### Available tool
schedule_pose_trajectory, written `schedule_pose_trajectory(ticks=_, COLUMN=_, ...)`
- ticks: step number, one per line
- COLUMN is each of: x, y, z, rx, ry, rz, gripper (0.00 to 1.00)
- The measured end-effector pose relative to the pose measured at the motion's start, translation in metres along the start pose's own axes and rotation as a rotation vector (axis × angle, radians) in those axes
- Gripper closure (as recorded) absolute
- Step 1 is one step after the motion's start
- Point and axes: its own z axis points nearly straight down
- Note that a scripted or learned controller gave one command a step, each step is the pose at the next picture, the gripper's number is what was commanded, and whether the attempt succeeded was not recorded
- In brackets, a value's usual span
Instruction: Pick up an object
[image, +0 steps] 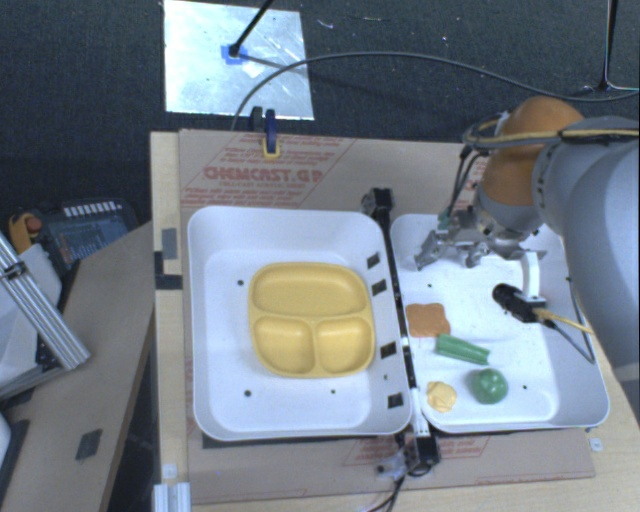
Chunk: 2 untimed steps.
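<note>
While the grey arm (590, 190) with its orange band reaches in from the right, its claw (452, 248) hangs over the far end of the right bin (570, 400), near the divider between the 2 bins. Its 2 fingers look spread apart with nothing between them, so the claw is released and carries no object. A black cylindrical part (513, 301) on a white bracket juts from the wrist above the bin floor, with a cable trailing off to the right.

4 small objects lie in the near half of the right bin, all apart from the claw: a flat tan piece (428, 319) close to the divider, a green elongated piece (462, 349) just beyond it toward the near side, a yellow lump (441, 396) at the near left corner, and a round green piece (489, 385) just beside that lump.

The left bin (215, 400) holds a yellow 3-compartment tray (311, 318) lying flat near its middle. Both bins sit on a cardboard sheet (300, 165) on the tabletop.
</note>
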Motion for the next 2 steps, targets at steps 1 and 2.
schedule_pose_trajectory(ticks=1, x=-0.001, y=0.003, z=-0.015, rx=-0.008, ry=-0.002, rz=-0.002, gripper=1.0)
schedule_pose_trajectory(ticks=2, x=0.0, y=0.002, z=-0.081, rx=-0.012, ry=-0.002, rz=0.001, gripper=1.0)
